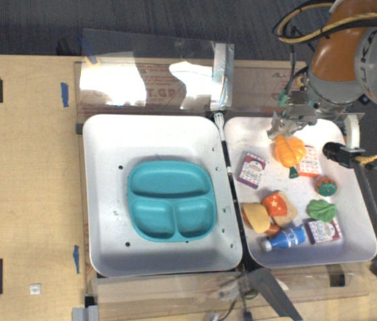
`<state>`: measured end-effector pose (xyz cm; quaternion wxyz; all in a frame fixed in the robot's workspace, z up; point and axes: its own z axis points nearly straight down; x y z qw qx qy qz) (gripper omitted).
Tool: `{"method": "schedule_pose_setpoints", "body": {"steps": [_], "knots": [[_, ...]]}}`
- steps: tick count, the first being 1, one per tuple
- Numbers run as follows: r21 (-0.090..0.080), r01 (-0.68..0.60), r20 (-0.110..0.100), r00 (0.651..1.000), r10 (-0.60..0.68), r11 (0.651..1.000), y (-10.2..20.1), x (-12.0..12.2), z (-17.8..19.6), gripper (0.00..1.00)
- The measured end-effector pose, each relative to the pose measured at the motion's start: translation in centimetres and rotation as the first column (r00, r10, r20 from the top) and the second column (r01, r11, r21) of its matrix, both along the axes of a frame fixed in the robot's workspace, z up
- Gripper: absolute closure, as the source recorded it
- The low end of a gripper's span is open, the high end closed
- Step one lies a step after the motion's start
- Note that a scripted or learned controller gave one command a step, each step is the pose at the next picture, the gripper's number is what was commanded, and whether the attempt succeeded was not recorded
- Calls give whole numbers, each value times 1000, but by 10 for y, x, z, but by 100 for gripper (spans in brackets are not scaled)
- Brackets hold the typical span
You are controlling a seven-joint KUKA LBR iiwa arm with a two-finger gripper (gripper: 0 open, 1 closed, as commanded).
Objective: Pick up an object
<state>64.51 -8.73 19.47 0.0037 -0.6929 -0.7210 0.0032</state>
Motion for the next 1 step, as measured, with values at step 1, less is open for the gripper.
{"method": "schedule_pose_setpoints", "body": {"steps": [1], "knots": [[1, -69, 3, 998, 69, 998, 18, -3, -13, 100]]}}
